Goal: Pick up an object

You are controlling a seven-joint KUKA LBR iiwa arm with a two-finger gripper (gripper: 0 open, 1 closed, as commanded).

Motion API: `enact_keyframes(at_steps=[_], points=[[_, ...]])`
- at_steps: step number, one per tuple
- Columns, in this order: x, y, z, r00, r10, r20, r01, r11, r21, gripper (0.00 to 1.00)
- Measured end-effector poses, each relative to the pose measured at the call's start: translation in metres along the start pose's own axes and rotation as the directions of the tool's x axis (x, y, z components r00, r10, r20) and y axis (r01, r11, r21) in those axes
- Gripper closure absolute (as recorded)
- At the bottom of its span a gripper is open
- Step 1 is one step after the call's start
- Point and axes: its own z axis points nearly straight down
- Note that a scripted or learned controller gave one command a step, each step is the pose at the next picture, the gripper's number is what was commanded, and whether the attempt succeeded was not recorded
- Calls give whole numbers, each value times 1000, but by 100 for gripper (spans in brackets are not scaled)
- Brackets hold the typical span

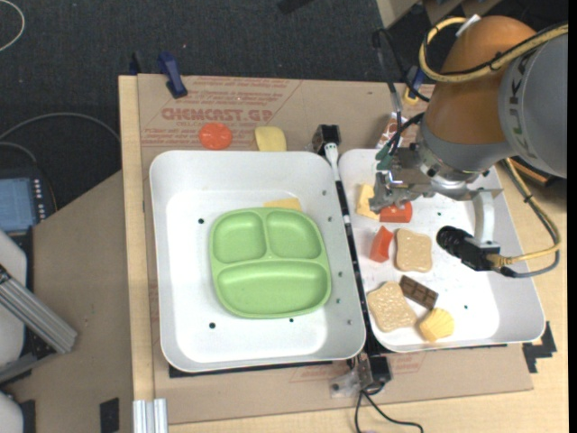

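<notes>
While the grey arm (532, 88) reaches in from the right, its gripper (391, 191) hangs low over the far left part of the right bin (514, 318). From where I stand I can't tell whether it is apart or together; the wrist hides that. Just below its tip lies a red chunk (396, 212) on the bin floor, so close that I can't say whether they touch. Nothing shows as gripped.

Just left of the gripper, a yellow cheese piece (365, 201) rests near the bin's left wall. Nearer to me sit a red wedge (383, 243) and, beside it on the right, a slice of toy bread (415, 251). Closer again lie a second bread slice (390, 306), a brown chocolate bar (417, 290) touching its upper right edge, and a yellow block (437, 325) by the near rim.

The left bin (176, 242) holds a green divided plate (269, 262), lying flat near the middle, with a pale yellow piece (284, 204) peeking out at its far edge.

On the cardboard (144, 350) beyond the bins rest an orange-red round thing (215, 135), a yellow lump (270, 139) and a blue clip (171, 75).
</notes>
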Motion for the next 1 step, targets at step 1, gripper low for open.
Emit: enact_keyframes(at_steps=[1], points=[[35,6,-1,1000,3,4,-3,1000,-5,100]])
